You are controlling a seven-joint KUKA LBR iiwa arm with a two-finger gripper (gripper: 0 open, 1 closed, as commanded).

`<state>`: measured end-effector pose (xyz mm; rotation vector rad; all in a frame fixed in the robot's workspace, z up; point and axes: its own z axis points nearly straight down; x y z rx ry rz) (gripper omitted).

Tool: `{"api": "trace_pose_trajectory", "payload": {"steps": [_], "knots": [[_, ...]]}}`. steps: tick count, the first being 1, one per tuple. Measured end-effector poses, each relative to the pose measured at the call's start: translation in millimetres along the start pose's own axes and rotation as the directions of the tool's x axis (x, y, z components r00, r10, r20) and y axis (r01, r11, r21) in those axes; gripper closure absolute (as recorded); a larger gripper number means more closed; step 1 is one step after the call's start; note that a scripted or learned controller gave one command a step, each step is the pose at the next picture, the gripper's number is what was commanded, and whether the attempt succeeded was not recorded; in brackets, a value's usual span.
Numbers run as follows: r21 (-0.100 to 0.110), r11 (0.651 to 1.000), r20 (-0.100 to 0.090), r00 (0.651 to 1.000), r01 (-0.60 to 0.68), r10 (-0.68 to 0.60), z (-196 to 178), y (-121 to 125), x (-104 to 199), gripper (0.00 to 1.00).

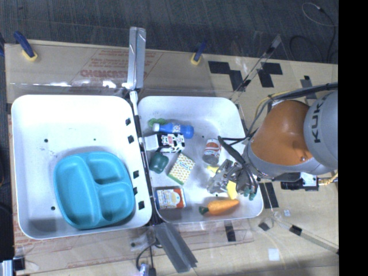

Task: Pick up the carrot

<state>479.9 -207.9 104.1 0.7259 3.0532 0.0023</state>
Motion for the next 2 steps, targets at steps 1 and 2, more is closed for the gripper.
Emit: {"api": "trace_pose_trajectory", "payload": {"steps": [1, 2], "knots": [[0.001, 0.956, -0.001, 0.956, 0.294, -0.294, -2.8, 1.7, -6.2, 1.0], [0.002, 0.956, 0.003, 0.956, 0.294, -0.294, -4.0, 2.1, -7.7, 0.0]]}}
